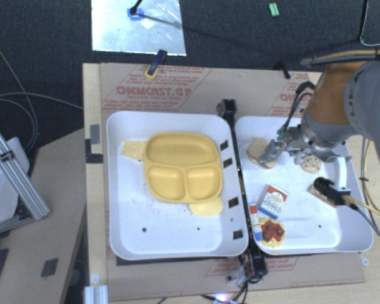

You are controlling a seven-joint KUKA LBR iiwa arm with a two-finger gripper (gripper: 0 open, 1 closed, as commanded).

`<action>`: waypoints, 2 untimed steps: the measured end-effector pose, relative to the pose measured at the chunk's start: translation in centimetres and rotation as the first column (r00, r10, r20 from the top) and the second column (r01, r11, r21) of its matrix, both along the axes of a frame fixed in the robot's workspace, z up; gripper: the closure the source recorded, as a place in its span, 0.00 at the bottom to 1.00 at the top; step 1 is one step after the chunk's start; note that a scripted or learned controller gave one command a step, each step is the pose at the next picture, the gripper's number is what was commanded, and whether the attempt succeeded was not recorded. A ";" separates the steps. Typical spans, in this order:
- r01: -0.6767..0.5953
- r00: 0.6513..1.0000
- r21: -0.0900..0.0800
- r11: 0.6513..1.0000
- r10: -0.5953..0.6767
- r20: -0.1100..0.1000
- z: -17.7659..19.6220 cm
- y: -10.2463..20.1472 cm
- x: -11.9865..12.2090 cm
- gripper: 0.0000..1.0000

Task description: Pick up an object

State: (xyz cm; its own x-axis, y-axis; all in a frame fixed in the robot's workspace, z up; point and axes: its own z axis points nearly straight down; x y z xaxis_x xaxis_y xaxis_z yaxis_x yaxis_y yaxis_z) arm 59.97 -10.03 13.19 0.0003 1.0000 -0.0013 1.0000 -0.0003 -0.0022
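2 white bins [123, 233] on a brown bench [177, 87] – fingers [270, 151] seemingly spread over toast [258, 149].

tan bread slice [259, 151] (flat), right bin [354, 233]

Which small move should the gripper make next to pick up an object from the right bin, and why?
Probably a short descent onto the tan bread-like piece. The gripper is at its right edge in the right bin, but nothing shows between its fingers. The cookie and small carton lie farther away.
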 end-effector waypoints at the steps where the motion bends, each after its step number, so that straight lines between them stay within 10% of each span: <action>1: -0.006 1.000 0.002 1.000 0.006 0.002 -4.3 1.3 2.9 0.00; 2: -0.007 1.000 0.000 1.000 0.007 0.007 -2.9 1.2 2.9 1.00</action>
